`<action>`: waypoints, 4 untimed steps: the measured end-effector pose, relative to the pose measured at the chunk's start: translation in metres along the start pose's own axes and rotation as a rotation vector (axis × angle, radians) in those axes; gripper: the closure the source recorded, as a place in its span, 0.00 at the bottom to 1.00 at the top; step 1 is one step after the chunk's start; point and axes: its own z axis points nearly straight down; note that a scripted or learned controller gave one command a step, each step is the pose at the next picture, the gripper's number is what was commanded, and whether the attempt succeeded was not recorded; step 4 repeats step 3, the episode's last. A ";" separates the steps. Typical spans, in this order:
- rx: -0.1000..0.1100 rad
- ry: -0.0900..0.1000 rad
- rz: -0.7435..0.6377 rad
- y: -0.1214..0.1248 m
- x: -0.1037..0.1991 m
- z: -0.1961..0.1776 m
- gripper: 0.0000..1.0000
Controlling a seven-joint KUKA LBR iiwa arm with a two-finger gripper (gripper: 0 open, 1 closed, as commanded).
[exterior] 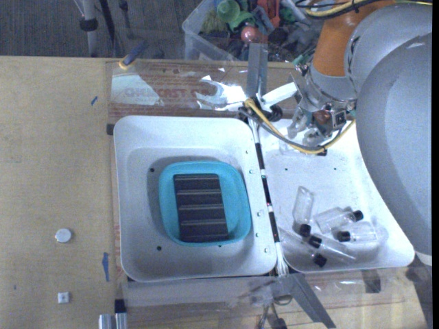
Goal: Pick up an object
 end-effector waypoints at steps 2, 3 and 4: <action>-0.003 0.001 -0.365 -0.016 0.018 -0.064 1.00; 0.000 -0.002 -0.194 0.023 -0.020 0.001 1.00; 0.000 -0.002 -0.194 0.023 -0.020 0.001 1.00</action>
